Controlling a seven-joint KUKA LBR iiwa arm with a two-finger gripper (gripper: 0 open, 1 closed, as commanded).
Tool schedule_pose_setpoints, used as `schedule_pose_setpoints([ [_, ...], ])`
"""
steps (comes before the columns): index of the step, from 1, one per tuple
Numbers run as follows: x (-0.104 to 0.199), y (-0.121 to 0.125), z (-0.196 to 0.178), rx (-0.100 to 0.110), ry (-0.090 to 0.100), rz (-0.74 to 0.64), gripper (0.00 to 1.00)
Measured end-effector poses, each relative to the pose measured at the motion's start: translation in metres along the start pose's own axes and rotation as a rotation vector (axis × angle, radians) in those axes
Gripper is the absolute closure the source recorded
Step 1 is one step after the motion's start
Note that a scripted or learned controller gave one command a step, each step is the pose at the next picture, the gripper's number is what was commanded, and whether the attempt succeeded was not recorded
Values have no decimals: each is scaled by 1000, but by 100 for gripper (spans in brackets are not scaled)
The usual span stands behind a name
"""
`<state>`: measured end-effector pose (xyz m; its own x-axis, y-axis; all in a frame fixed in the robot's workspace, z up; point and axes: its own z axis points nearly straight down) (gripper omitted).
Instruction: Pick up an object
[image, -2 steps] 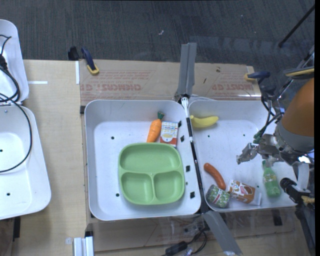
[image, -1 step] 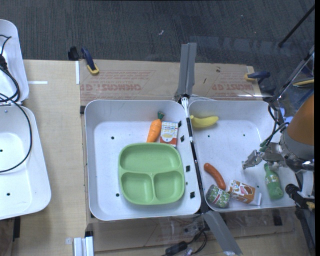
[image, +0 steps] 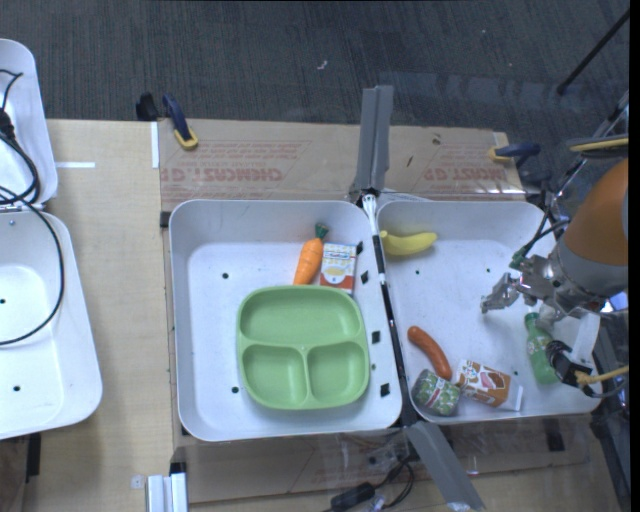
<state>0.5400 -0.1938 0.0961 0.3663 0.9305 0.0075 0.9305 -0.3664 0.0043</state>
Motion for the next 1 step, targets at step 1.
schedule_pose_setpoints([
  [1,-33,-42,-26,13,-1,10,0],
])
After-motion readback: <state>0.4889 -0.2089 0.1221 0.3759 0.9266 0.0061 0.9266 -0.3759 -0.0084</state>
